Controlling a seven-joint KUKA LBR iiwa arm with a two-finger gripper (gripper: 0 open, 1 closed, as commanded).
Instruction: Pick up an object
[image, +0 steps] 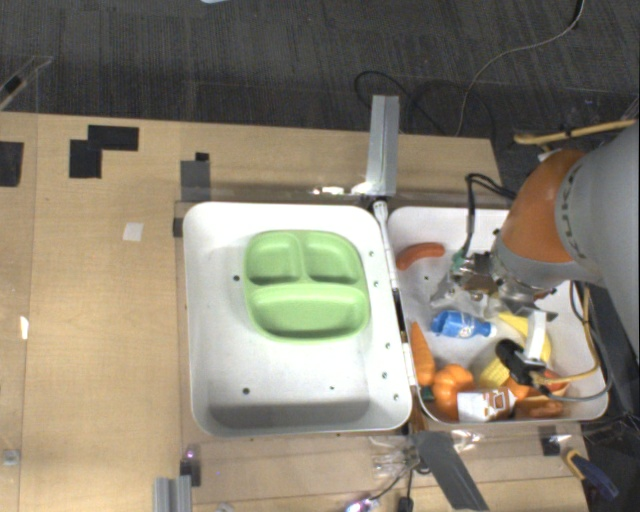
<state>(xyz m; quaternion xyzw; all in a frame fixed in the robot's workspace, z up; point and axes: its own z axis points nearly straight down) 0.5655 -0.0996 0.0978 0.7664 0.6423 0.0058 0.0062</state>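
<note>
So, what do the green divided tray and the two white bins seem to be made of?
The green divided tray looks like moulded plastic with a matte to satin finish: even colour, rounded compartment edges, only soft highlights. The left bin and the right bin also look like plastic, smooth and slightly glossy, with rounded corners and soft reflections; thin coated metal cannot be ruled out from this view.

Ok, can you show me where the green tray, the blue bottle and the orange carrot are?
green tray (305, 283): camera view, on the ridge between its compartments.
blue bottle (462, 325): camera view, middle of its body.
orange carrot (422, 355): camera view, middle of its length, by the bin's left wall.
</note>
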